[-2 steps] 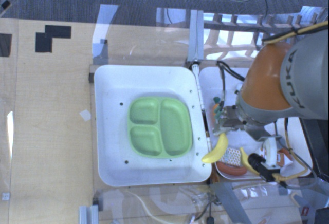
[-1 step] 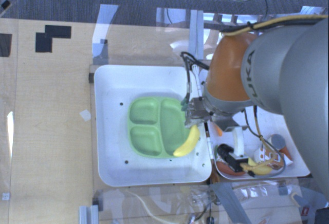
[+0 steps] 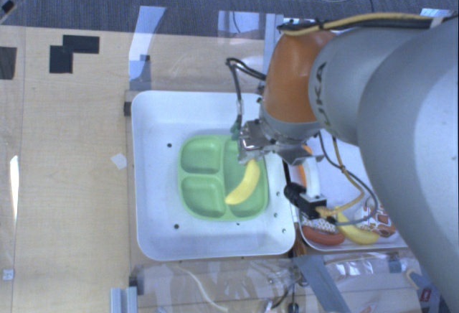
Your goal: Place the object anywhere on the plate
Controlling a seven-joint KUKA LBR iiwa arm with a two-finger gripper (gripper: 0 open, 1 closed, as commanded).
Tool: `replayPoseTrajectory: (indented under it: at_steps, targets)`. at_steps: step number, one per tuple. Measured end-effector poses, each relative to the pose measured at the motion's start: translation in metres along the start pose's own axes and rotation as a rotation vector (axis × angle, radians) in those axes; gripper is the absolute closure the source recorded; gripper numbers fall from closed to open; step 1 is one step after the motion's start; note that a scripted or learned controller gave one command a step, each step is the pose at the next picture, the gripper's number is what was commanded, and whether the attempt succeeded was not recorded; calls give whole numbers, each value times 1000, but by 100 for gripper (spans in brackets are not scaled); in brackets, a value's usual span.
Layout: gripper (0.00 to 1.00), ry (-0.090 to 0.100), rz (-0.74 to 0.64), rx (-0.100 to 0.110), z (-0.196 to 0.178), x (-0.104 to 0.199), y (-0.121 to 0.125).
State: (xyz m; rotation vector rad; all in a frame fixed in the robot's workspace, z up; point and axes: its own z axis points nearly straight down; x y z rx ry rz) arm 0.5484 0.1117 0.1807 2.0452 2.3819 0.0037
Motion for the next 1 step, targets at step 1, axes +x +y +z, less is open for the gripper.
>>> replayPoseTrajectory:
  at_steps: [1]
  targets:
    - [0,0,0,0,0,0,0]
